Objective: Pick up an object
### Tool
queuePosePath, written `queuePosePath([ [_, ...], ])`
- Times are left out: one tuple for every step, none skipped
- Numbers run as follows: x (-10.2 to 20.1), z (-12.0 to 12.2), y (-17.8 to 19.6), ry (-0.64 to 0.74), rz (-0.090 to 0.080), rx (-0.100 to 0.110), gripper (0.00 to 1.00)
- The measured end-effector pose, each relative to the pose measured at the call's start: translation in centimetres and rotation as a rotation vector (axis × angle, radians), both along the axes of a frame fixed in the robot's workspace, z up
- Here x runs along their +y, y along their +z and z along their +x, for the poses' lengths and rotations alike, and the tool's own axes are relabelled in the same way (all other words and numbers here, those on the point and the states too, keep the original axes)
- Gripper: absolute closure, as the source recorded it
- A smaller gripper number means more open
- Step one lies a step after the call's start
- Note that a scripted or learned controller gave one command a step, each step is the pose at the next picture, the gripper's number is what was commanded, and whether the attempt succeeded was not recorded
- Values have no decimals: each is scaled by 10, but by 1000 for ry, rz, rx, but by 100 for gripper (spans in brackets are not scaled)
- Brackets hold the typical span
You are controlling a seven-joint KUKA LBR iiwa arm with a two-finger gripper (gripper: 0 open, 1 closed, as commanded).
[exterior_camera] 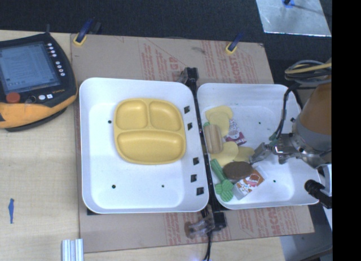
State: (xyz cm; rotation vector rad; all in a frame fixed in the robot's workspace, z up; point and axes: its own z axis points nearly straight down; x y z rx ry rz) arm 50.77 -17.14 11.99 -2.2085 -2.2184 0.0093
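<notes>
From my overhead camera I see two white bins side by side on the bench. The left bin point(96, 141) holds a yellow divided plate point(150, 131), lying flat with its three compartments facing up, toward the far half of the bin. The right bin point(254, 93) carries the clutter, all gathered along its left wall: a pale yellow piece point(220, 114) at the far end, a tan cylinder point(214, 138) just in front of it, a small printed packet point(236, 137) beside that, another yellow piece point(234, 154) nearer the middle, a dark brown disc point(237, 169) touching it, a green item point(220, 180) along the wall, and a red and white packet point(249, 185) at the near edge of the pile. The arm point(316, 119) comes in from the right over the right bin, its orange band plain to see, and the gripper point(264, 151) sits low just to the right of the pile, close to the yellow piece and the brown disc (whether it actually touches either one I cannot tell at this angle). I cannot tell if it is spread or pressed together, and I see nothing between its tips. On the bench at far left rests the teach pendant point(31, 76), screen up, and two yellow and blue clamps point(84, 31) point(233, 44) grip the far edge of the cardboard sheet point(141, 51) under the bins.
</notes>
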Motion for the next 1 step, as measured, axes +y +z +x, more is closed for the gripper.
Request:
queuePosePath([
  [52, -28, -29, 2, -2, -7, 0],
])
